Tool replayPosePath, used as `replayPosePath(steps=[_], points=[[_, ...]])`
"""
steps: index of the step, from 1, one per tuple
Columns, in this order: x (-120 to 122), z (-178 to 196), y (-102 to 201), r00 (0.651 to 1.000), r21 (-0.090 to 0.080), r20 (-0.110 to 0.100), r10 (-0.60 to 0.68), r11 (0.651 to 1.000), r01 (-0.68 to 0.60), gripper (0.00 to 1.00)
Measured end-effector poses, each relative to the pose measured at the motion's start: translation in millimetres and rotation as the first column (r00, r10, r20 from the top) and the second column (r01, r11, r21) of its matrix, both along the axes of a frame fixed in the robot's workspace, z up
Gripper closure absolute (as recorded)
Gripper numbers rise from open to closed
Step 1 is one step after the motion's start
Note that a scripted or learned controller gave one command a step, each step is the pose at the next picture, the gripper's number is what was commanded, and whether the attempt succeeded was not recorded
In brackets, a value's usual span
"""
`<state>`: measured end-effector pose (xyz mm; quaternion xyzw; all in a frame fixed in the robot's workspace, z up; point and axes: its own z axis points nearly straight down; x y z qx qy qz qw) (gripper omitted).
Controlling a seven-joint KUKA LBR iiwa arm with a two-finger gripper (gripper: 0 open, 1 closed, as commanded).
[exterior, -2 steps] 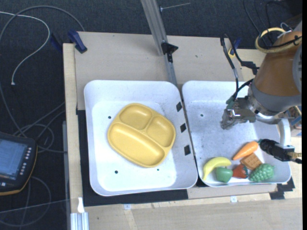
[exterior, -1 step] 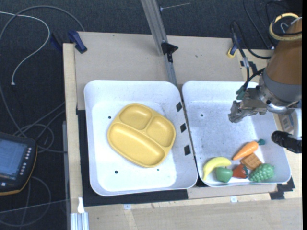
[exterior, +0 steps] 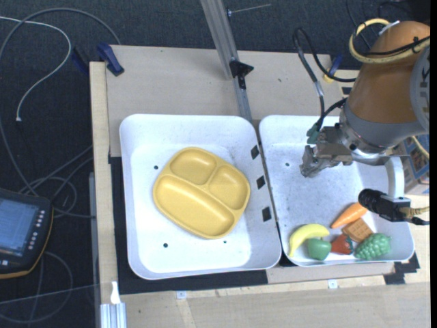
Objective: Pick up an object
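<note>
We see the gripper (exterior: 313, 167) hanging over the right bin (exterior: 295, 203), near its far edge; whether it's spread or pinched, we cannot tell. Banana (exterior: 305, 236), apple (exterior: 317, 249), carrot (exterior: 349, 215) and grapes (exterior: 373, 246) crowd the bin's near right corner. A yellow plate (exterior: 201, 192) sits mid left bin (exterior: 143, 183).

Yellow divided plate (exterior: 201, 192), handheld pendant (exterior: 19, 231)

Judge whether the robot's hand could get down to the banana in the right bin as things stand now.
Probably yes. The hand hangs over the bare floor of the right bin, and the banana lies uncovered at the near wall. A green apple touching it may crowd the grasp.
</note>
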<state>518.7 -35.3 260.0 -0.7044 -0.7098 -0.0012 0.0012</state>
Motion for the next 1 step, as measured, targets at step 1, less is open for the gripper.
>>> replayPosePath(steps=[1], points=[[-0.7,-17.6,56.4,1.000,0.000,-0.005,0.000,1.000,0.000,1.00]])
